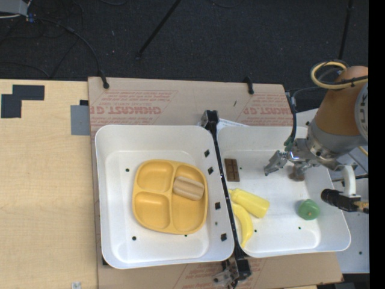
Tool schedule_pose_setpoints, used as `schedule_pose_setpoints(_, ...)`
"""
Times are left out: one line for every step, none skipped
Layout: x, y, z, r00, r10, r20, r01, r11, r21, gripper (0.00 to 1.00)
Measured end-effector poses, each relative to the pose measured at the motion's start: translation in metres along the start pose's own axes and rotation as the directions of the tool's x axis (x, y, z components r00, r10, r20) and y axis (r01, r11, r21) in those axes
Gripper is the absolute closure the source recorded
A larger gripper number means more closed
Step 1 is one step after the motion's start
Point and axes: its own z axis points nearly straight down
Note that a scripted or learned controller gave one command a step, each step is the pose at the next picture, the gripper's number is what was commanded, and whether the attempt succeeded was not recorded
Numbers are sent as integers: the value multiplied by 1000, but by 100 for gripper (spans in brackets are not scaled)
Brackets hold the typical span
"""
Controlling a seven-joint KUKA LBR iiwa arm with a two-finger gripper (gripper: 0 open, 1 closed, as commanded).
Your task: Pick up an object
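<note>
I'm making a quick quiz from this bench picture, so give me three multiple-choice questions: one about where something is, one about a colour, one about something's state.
1. Where is the yellow divided plate?
A. left bin
B. right bin
C. on the cardboard

2. What colour is the small round thing in the right bin?
A. red
B. green
C. blue

3. How does the bread roll rest?
A. on the bare bin floor
B. between the tool's fingers
C. in a compartment of the plate

Answers:
1 A, the plate lies inside the left bin.
2 B, it is plainly green.
3 C, it sits in the plate's upper right compartment, while the tool hovers over the other bin.
</note>
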Motion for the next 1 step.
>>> schedule_pose_setpoints(5,5,45,1000,-2,0,2,1000,-1,0)
